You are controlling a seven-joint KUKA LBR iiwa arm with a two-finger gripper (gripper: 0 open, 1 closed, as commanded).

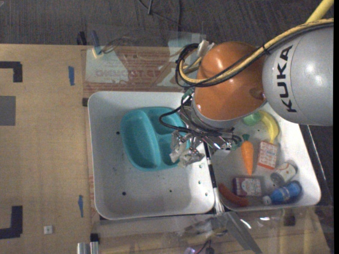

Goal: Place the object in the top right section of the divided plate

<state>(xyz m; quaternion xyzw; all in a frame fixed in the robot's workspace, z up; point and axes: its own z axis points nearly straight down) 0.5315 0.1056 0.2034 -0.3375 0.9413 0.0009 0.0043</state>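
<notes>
A teal divided plate (139, 141) lies in the upper middle of the left bin (143, 194). One large section faces the view's left and smaller sections lie along its right side. My gripper (186, 150) hangs over the plate's lower right edge, beneath the orange wrist band (228, 83). The wrist hides part of the plate's right side. Something small and pale grey (176, 154) shows at the gripper's tip, just above the plate's rim. Whether it is a held thing or part of the gripper is unclear.
The right bin (310, 163) holds a carrot (247, 158), a banana (271, 126), a red and white packet (268, 155), a brown carton (247, 186), a blue bottle (284, 193) and a red item (232, 194). The divider between the bins runs just right of the gripper.
</notes>
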